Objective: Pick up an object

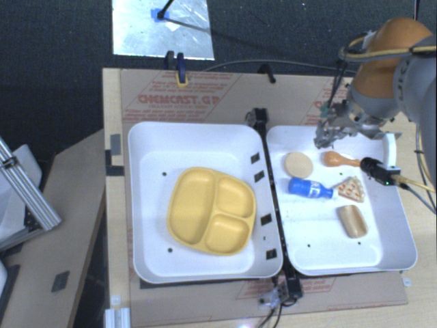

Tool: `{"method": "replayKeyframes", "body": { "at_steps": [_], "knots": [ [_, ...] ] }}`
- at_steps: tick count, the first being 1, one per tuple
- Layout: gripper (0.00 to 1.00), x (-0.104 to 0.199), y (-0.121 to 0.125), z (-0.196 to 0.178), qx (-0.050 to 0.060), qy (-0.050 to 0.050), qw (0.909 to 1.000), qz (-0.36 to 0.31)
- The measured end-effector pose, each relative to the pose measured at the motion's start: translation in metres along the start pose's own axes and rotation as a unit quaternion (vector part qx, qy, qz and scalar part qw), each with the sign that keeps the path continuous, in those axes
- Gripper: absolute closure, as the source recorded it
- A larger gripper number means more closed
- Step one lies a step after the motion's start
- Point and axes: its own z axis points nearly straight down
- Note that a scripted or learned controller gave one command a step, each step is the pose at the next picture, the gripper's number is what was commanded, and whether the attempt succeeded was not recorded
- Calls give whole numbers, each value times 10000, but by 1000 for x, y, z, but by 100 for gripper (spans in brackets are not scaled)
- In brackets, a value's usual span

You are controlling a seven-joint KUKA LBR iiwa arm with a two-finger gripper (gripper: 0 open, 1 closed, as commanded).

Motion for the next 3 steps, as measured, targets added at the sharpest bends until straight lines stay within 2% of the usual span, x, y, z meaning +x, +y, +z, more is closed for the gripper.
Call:
{"method": "replayKeyframes", "body": {
  "at_steps": [2,3],
  "knots": [
    [100,-7,-4,-102,13,2,10000,-2],
    [100,36,-10,-89,39,10,10000,-18]
  ]
}}
